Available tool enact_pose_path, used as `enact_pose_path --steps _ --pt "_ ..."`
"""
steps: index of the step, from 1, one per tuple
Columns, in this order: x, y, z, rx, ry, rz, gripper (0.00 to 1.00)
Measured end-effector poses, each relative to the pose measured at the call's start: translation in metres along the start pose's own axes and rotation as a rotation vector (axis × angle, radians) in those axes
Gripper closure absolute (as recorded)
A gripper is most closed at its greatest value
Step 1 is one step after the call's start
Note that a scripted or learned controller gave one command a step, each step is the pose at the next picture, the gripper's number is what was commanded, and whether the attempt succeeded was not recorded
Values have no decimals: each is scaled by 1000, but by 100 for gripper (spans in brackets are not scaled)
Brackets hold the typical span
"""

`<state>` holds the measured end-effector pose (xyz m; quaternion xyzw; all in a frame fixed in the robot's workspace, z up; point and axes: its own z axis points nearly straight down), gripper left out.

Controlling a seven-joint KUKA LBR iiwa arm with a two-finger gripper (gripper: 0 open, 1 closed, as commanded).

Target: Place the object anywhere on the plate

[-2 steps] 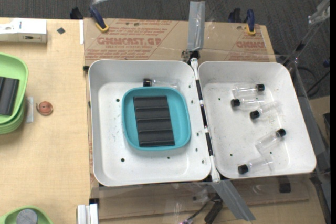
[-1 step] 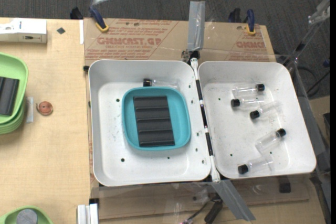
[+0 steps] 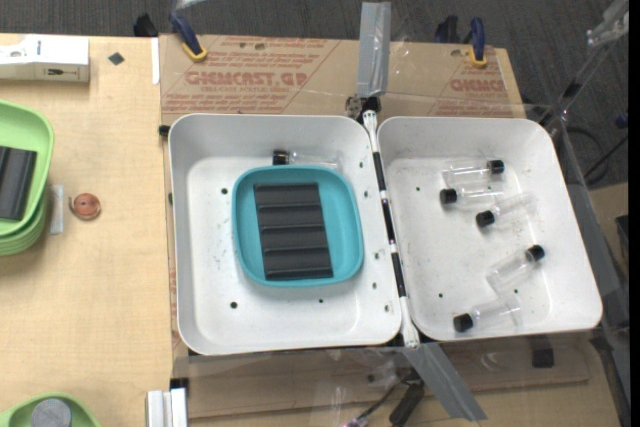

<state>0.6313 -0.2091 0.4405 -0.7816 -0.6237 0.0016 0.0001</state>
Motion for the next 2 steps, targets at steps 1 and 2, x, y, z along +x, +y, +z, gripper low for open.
enact_pose_path --steps 1,2 --pt "0 0 0 0 0 0 0" --pt "0 0 0 0 0 0 0"
